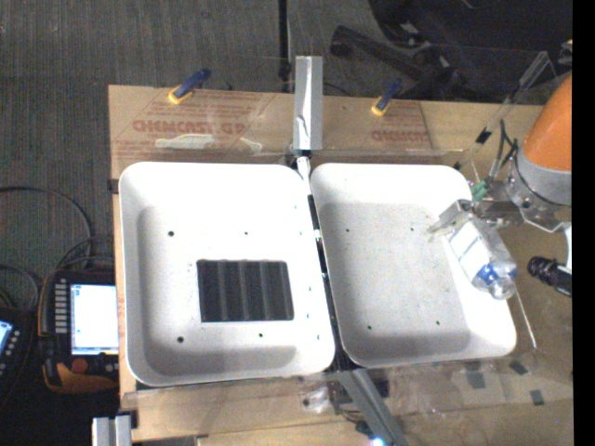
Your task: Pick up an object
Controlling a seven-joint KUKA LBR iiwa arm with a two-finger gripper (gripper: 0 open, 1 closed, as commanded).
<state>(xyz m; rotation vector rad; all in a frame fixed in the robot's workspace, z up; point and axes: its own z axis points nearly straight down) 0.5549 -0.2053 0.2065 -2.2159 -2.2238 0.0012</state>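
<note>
- The left bin (pixel 139 249) is holding a dark ribbed tray (pixel 244 290) near its middle, well apart from the walls.
- The right bin (pixel 372 328) is showing a wide bare floor.
- The gripper (pixel 462 216) is reaching over the right bin's right rim.
- Its fingers are clamping a clear plastic bottle (pixel 483 258) with a blue cap; the bottle is hanging tilted above that rim.

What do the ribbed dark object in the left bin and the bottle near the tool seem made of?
Ribbed dark object: probably matte black plastic or rubber; dull, moulded ridges. Bottle: likely clear glossy plastic; see-through body, what looks like a blue cap. Bins: probably white moulded plastic.
</note>
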